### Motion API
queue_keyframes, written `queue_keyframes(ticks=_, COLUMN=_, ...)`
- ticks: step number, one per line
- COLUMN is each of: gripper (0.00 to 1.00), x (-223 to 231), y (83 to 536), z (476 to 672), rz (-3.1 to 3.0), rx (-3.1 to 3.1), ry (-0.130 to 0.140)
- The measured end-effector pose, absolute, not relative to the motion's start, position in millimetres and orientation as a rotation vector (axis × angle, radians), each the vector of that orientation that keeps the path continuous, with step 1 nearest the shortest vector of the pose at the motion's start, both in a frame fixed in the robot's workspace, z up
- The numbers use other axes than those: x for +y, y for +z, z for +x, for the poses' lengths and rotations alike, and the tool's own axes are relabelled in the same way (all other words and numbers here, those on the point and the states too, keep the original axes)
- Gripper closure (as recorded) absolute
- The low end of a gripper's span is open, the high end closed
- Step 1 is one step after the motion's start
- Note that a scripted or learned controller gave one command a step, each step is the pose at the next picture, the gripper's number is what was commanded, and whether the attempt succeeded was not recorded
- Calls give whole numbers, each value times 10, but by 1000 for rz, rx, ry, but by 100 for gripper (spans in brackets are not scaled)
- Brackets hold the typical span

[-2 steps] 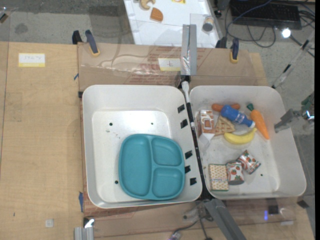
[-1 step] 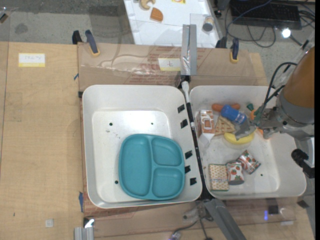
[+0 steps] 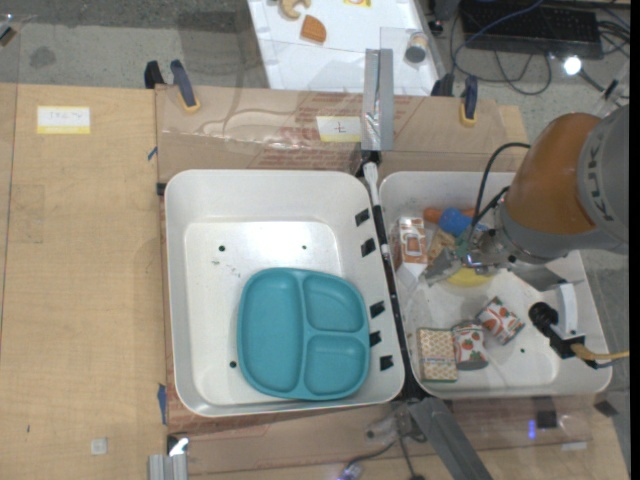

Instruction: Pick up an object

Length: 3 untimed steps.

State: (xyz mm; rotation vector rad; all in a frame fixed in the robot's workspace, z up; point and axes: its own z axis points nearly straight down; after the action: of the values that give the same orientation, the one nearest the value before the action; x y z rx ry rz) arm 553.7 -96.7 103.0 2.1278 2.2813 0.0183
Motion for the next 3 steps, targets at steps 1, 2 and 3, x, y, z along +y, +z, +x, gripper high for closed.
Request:
queue_keyframes(ticks=1, gripper=100, x=-1007, y=1143, z=5545, rz=2131, rx=2270, ry=20)
queue_keyframes(ticks=2, gripper=0, x=-1006, y=1140, z=5543, rz=2131, rx=2271, ry=20)
queue_keyframes(ticks=3, gripper=0, x=-1124, y=917, z=5973, rz=2108, rx=2329, ry=-1)
